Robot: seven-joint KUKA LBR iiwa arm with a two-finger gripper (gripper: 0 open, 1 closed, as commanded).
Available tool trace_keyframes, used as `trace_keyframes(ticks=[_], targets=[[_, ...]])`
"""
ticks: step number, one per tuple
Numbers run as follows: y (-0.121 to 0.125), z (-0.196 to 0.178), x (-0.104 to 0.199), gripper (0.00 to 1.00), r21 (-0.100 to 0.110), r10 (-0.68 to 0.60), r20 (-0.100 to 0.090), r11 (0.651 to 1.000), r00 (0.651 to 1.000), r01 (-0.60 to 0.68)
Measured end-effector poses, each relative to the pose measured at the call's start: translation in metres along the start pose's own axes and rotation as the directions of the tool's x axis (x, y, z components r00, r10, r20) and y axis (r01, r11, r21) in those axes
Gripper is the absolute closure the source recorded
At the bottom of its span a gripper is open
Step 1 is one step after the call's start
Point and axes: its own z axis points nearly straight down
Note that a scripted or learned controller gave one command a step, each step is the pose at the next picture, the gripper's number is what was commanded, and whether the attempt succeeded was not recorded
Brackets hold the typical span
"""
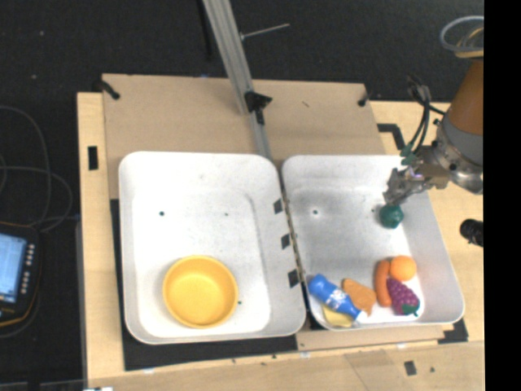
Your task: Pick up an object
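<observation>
My gripper (400,189) hangs over the upper right part of the right bin (334,187), reaching in from the right. A small green round object (391,216) sits directly below the gripper's tip, touching it or very nearly so. I cannot tell whether the object is gripped or resting on the bin floor. At the front of the same bin lie a blue bottle (330,293), an orange piece (360,295), a carrot-like piece (382,280), an orange ball (403,267) and purple grapes (405,296).
A yellow bowl (200,290) stands at the front of the left bin (203,190). A slanted metal rail (232,51) runs from the top of the view down to the gap between the bins. Cables and a screen lie off the bench to the left.
</observation>
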Motion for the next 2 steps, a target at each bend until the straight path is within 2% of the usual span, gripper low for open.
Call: trace_keyframes(ticks=[2], targets=[[0.0,0.016,0.089,1.0,0.001,0.0,-0.003,1.0,1.0,0.0]])
